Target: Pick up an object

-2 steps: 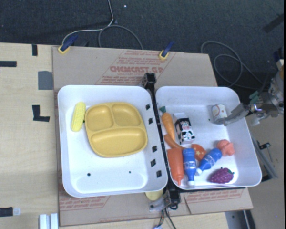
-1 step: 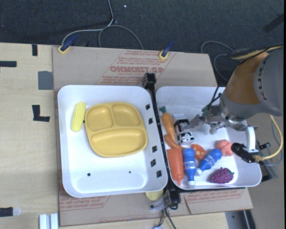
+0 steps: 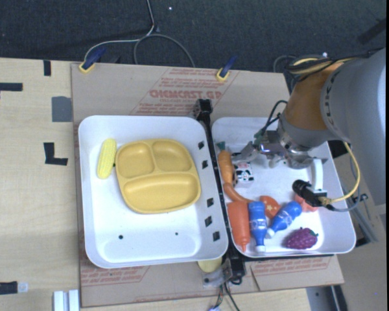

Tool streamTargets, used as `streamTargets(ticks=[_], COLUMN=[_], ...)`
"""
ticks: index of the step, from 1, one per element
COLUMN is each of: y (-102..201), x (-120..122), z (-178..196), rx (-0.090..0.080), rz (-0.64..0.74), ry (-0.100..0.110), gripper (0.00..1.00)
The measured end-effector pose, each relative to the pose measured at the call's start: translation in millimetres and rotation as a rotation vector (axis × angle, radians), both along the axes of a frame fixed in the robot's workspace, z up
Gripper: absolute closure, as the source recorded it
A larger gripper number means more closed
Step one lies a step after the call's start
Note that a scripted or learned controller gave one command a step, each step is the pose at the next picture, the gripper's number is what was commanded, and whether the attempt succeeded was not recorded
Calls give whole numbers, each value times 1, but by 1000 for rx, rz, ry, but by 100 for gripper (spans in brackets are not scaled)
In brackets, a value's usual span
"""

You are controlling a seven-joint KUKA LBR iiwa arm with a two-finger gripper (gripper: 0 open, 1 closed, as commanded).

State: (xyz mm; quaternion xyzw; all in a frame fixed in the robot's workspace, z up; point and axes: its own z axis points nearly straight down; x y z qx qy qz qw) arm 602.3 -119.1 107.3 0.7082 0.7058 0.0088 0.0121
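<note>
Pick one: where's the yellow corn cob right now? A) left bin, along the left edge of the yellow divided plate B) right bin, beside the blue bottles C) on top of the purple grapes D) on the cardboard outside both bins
A: the corn cob lies in the left bin, just left of the yellow divided plate.

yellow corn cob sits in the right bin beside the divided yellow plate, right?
Not quite: the corn cob lies beside the divided yellow plate, but in the left bin, not the right one, as the camera view shows.
</note>
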Motion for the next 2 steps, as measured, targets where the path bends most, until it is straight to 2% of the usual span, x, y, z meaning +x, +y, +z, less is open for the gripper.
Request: streamTargets(ticks=[1,2], y=[20,4], x=[14,37], z=[-14,-17], rx=[0,-4], rz=[5,7], ry=[14,55], gripper=[0,0])
